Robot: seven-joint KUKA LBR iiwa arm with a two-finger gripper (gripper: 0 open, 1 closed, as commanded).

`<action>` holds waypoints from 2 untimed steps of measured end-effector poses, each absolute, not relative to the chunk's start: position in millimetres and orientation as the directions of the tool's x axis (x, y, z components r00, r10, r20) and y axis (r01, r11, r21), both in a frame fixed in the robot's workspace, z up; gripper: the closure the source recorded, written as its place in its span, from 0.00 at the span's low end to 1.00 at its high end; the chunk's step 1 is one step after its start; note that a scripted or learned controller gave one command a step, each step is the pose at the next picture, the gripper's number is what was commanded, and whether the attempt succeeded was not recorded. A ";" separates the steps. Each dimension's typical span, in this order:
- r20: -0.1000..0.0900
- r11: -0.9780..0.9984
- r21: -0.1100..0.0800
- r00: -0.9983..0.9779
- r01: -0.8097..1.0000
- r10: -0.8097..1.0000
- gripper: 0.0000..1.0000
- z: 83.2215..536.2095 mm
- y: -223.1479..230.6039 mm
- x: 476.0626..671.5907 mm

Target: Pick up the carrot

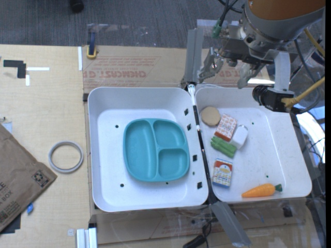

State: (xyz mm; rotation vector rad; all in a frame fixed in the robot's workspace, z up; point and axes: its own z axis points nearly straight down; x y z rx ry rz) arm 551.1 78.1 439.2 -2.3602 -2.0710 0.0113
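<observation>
- Camera view: the carrot [261, 190] lies flat in the near right corner of the right bin [289, 143], its orange body pointing left and its green top toward the right wall.
- The gripper [225, 68] hangs above the far edge of the right bin, well apart from the carrot; its jaws stand apart with nothing between them.
- In the same bin, toward its left side, a round tan cookie [210, 116] sits farthest back, with a red-and-white box [226, 127] just beside it and a small white block [239, 136] touching that box on the right.
- A green vegetable [224, 147] lies just near of the box, and another small carton [222, 173] lies nearer still.
- The left bin [103, 154] holds a teal divided plate [155, 150] with three compartments.
- On the worktop [41, 112] to the left lie a grey ring [65, 156] and a brown cardboard box [18, 177].
</observation>
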 end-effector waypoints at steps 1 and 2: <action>-0.008 -0.129 -0.011 0.129 0.992 0.992 1.00 445.5 78.2 553.1; -0.008 -0.129 -0.011 0.129 0.992 0.992 0.00 445.4 78.1 553.1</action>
